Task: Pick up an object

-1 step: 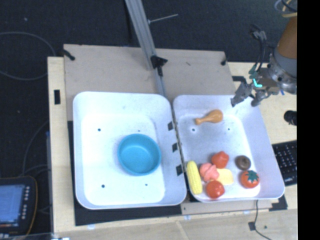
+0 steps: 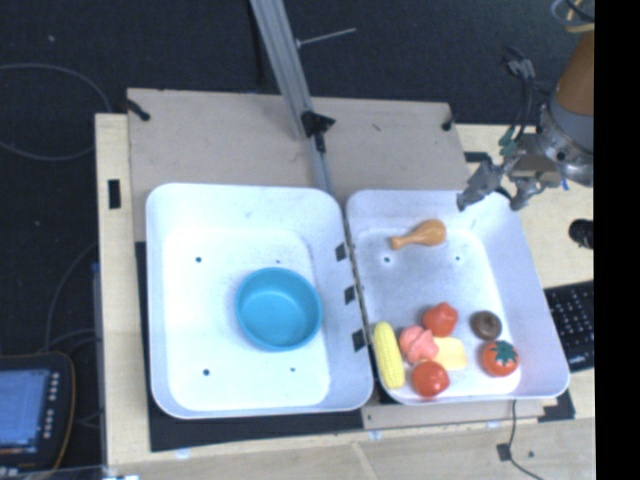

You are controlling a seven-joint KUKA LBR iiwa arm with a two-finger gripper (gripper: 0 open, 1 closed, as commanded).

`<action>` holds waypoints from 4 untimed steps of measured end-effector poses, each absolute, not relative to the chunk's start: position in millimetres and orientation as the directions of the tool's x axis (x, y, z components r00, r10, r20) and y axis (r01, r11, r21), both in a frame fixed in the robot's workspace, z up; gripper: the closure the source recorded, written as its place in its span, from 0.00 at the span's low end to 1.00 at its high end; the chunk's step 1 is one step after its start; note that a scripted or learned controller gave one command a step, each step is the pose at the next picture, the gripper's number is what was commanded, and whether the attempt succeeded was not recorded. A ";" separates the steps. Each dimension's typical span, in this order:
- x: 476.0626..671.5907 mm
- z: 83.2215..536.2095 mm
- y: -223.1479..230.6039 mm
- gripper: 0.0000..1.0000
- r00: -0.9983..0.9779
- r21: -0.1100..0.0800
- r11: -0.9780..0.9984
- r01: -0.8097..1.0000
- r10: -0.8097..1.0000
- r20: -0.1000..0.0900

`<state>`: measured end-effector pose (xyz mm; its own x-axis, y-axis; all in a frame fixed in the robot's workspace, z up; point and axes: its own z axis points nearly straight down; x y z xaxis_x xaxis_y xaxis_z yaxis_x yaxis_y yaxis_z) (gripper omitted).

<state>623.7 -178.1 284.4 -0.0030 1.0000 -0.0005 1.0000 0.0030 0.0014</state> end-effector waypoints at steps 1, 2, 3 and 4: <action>616.3 222.5 -181.7 0.00 0.002 -0.005 -0.002 1.000 1.000 -0.003; 618.5 172.8 -192.8 0.00 0.002 -0.004 -0.002 1.000 1.000 -0.003; 613.5 128.5 -198.2 0.00 0.003 -0.003 -0.003 1.000 1.000 -0.003; 616.1 144.9 -198.8 1.00 0.003 0.008 -0.003 1.000 1.000 -0.003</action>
